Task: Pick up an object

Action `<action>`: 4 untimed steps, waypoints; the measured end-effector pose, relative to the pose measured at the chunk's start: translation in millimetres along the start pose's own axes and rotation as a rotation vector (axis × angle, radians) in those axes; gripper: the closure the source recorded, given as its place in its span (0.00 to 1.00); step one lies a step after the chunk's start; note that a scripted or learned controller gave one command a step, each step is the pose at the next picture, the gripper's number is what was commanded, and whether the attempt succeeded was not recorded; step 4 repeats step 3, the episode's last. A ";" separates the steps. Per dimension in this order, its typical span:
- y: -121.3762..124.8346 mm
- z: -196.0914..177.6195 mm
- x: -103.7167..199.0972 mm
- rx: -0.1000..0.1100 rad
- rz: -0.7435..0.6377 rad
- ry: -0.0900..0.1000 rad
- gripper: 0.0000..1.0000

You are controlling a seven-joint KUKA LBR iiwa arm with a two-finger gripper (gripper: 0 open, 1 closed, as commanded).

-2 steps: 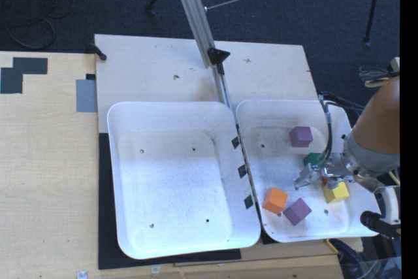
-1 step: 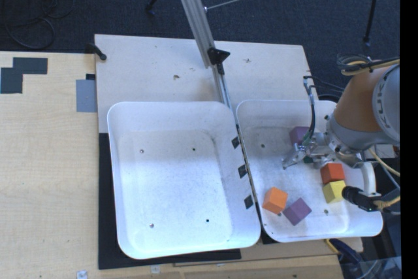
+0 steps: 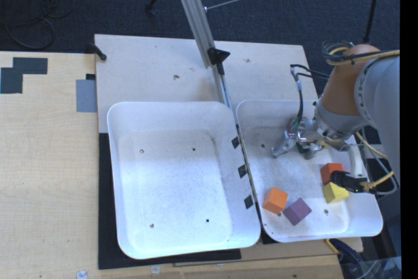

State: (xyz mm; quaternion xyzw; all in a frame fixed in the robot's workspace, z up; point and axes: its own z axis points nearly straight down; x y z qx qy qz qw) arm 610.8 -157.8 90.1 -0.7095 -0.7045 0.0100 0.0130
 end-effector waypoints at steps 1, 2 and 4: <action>48.6 2.0 -33.5 0.029 -0.018 0.010 0.00; 46.9 -7.2 -32.3 0.030 -0.025 0.006 1.00; 53.2 -59.6 46.3 -0.016 -0.014 -0.001 1.00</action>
